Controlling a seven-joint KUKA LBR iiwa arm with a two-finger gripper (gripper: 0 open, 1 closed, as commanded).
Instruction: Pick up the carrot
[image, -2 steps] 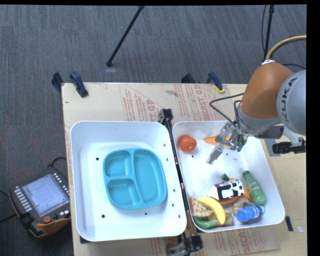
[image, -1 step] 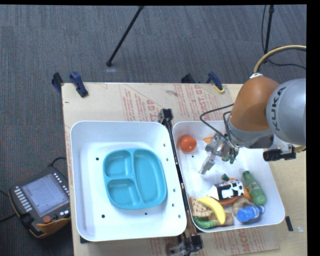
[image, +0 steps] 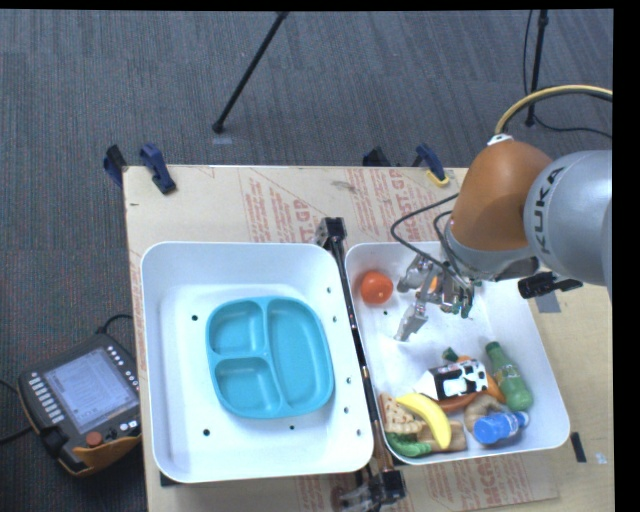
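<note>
Claw (image: 425, 302) hangs open and empty over the right bin (image: 545, 350). Carrot (image: 468, 402) lies well apart, wedged under a black-and-white toy (image: 460, 380) beside a banana (image: 425, 418) (mostly hidden). Risk: fingers catch neighbours or slip off.

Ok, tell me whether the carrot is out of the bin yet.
Not yet. The carrot lies in the right bin, partly under a black-and-white toy, while the gripper hangs apart above bare bin floor.

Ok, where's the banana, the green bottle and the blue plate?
banana (image: 428, 416), camera view, middle of its yellow curve.
green bottle (image: 510, 380), camera view, its body.
blue plate (image: 300, 345), camera view, bare floor of its right compartment.
</note>
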